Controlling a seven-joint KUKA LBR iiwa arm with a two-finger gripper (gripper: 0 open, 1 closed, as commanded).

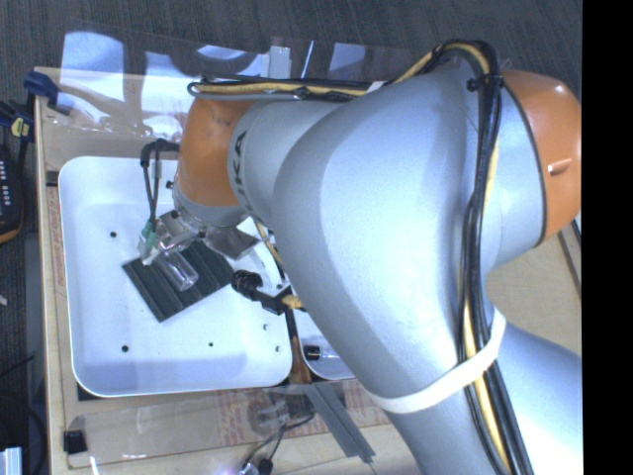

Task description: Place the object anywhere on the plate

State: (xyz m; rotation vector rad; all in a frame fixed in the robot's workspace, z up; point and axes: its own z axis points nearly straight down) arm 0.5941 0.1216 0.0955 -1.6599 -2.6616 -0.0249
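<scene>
Where carpet ends, wooden bench [178,428].

Shallow white plastic bin [109,354] with small dark dots, dark ribbed rectangular plate [163,290] of fine parallel lines, grey arm [396,226] with orange band, black and yellow cables, pale wood-grain table [178,419]

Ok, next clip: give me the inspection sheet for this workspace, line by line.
Surface: white left bin, shallow, on a wooden bench.
Job's things: dark ribbed rectangular plate lying tilted in the left bin; the object cannot be made out.
Clutter: nothing seen in the bin besides the plate.
Grippers: claw right over the plate's upper part; finger state unclear.
Cables: yellow and black cables run along the arm; a black cable loops beside the wrist.
Surroundings: dark carpet behind, clear panel along the bench's far edge.
</scene>
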